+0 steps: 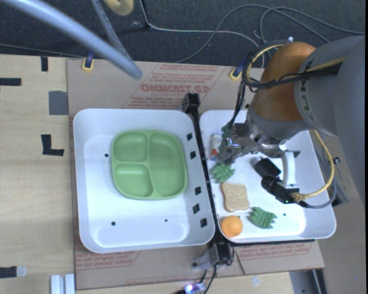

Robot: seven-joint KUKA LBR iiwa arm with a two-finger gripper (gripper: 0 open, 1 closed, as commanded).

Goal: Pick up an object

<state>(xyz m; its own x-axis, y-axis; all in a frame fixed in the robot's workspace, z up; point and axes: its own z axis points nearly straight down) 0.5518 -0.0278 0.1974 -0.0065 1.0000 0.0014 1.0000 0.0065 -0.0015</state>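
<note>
Cardboard-topped counter [172, 84], two white bins | tool [224, 155] low over right bin's [319, 225] green toy [222, 173], finger state: can't tell | step: reaching in, next needs a clean pinch

wooden bench [24, 182]; cardboard sheet [172, 84] on it, two white bins [89, 225] atop.

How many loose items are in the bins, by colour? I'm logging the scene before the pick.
Green: 3, namely divided plate, leafy piece, second leafy piece
Tan: 1, bread slice
Orange: 1, orange ball
Total: 5
</note>
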